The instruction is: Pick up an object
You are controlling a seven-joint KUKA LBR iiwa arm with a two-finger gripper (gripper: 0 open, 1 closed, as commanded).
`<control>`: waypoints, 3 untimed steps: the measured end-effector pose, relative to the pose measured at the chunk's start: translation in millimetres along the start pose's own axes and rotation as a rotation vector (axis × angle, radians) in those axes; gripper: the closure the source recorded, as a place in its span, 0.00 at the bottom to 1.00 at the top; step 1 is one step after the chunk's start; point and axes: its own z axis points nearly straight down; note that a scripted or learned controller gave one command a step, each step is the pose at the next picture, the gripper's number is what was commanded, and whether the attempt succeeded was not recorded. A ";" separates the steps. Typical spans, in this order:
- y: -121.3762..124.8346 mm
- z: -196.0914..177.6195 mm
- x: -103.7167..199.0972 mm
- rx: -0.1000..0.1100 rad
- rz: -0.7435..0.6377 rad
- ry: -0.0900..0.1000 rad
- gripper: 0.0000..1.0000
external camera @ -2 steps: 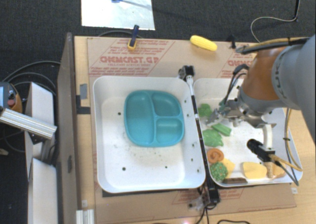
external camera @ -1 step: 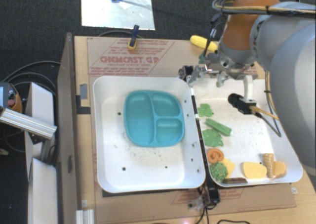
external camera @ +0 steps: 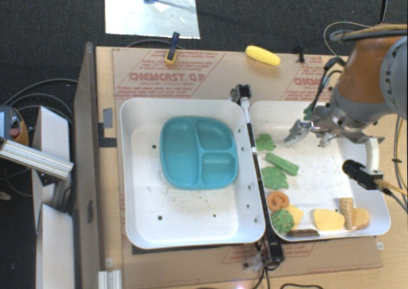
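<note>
Grey arm point(external camera: 396, 74), orange band point(external camera: 364, 64) above wrist, black cables, metallic silver pincer point(external camera: 312, 133).

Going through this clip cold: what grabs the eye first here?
The teal divided plate sits alone in the left bin. Toy foods crowd the right bin's near-left side, among them a green pod and a yellow wedge. The tool hovers above that bin's far part.

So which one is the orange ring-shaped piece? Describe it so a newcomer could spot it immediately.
Start at the right bin, then follow its left wall down toward the near corner. The orange ring lies there, just below the green leafy piece and above the round green piece. It is the only coiled orange thing among them.
</note>
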 end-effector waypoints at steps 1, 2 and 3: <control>-17.7 107.3 -1.3 0.006 -0.008 0.002 0.00; 44.7 -30.5 -73.2 -0.022 -0.007 -0.007 0.00; 17.1 9.8 -5.9 -0.001 -0.016 0.004 0.00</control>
